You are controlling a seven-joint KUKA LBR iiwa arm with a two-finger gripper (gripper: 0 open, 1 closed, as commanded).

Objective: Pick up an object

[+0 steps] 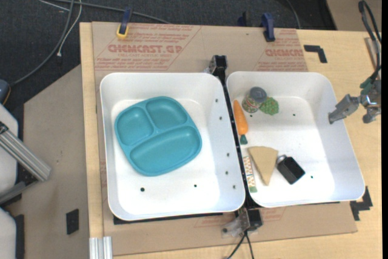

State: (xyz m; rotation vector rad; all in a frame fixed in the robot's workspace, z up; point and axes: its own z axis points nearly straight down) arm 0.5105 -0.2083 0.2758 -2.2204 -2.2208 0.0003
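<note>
Camera view. Two white bins side by side on the bench. Left bin (115, 191): a teal divided plate (159, 135) lies flat, a little toward 9 o'clock of the bin's centre.

Right bin (330, 161): toward 11 o'clock, a small can with a grey lid (255, 99) touches a green leafy item (270, 107). An orange carrot (241, 118) lies along the bin's 9 o'clock wall, its green tip pointing to 6 o'clock. Toward 7 o'clock, a tan wedge (263, 162), perhaps a cheese slice, lies flat; a black block (291, 170) sits just beside it at its 3 o'clock. A narrow patterned strip (248, 170) lies against the wall at the wedge's 9 o'clock.

Gripper (348, 109) sits at the right bin's 3 o'clock rim, well apart from every object. Partly cut off at the frame edge; cannot tell whether the claw is apart or together.
</note>
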